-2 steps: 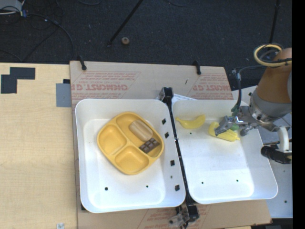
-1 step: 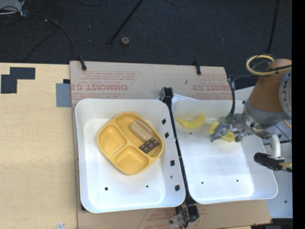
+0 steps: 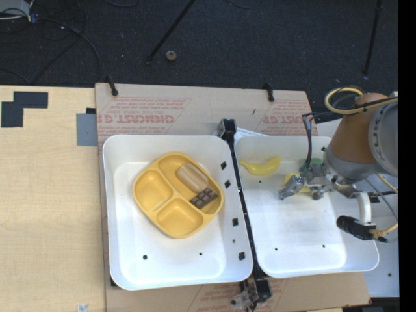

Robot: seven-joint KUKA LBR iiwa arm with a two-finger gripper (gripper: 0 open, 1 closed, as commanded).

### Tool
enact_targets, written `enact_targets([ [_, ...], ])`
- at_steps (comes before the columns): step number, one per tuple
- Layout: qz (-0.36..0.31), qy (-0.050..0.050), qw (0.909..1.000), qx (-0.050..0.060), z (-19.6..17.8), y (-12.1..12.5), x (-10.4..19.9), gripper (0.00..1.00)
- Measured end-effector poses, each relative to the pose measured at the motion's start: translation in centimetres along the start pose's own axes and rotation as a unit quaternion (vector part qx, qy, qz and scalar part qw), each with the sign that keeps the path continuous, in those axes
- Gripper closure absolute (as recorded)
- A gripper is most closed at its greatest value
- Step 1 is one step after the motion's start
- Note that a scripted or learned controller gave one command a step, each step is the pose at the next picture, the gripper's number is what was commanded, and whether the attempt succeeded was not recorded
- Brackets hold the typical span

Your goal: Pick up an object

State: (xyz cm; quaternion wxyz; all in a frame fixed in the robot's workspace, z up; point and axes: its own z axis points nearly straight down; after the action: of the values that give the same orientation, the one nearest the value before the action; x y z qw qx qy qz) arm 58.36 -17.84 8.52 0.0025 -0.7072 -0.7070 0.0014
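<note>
My gripper (image 3: 303,189) hangs low over the upper middle of the right bin (image 3: 305,252), with the arm reaching in from the right. Its metal fingers (image 3: 289,188) stand apart, so it is open. A small yellow scrap shows between them, and I cannot tell whether it is touched. A yellow banana (image 3: 260,166) lies near the bin's far left corner, just left of the gripper and apart from it. In the left bin (image 3: 169,265) a yellow divided plate (image 3: 153,190) holds a tan bread roll (image 3: 192,175) and a brown chocolate bar (image 3: 205,199).
A black divider (image 3: 239,207) runs between the two bins. Black cable and a connector (image 3: 354,226) hang from the arm over the right bin's right side. A small green item (image 3: 314,168) sits by the wrist. Cardboard lies under the bins.
</note>
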Motion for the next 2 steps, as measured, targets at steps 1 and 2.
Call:
enact_targets([
  [1,0.001,0.0,1.0,-0.001,-1.2,0.0,-0.1,1.0],
  [2,-0.001,-0.001,1.0,-0.004,-7.6,0.2,-0.2,1.0],
])
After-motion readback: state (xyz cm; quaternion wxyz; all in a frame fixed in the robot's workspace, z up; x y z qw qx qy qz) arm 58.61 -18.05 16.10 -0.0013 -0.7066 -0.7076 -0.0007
